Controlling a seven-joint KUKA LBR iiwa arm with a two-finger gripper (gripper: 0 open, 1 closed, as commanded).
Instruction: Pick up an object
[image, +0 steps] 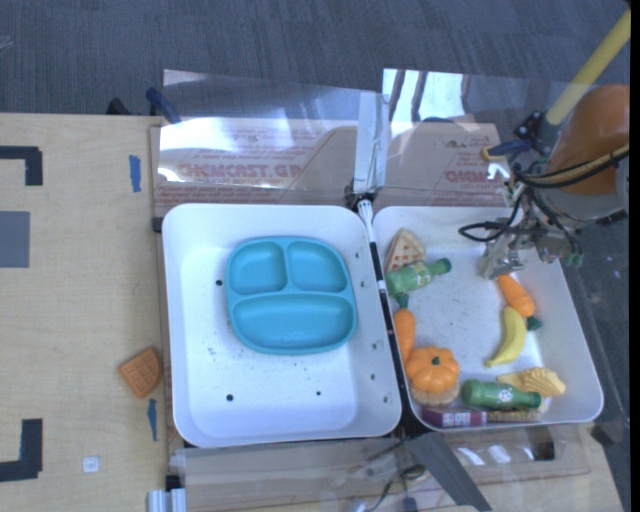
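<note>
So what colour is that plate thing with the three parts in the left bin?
The divided plate is light blue all over, seen clearly in the camera view.

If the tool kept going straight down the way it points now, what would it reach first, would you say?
Probably the small orange toy carrot by the right bin's far wall. The tool hangs just above its end, though depth is hard to judge from this slant.

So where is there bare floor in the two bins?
Left bin: a broad strip below the blue plate. Right bin: one patch between the green bottle, pumpkin and banana. Its edges are crowded with toys.
</note>
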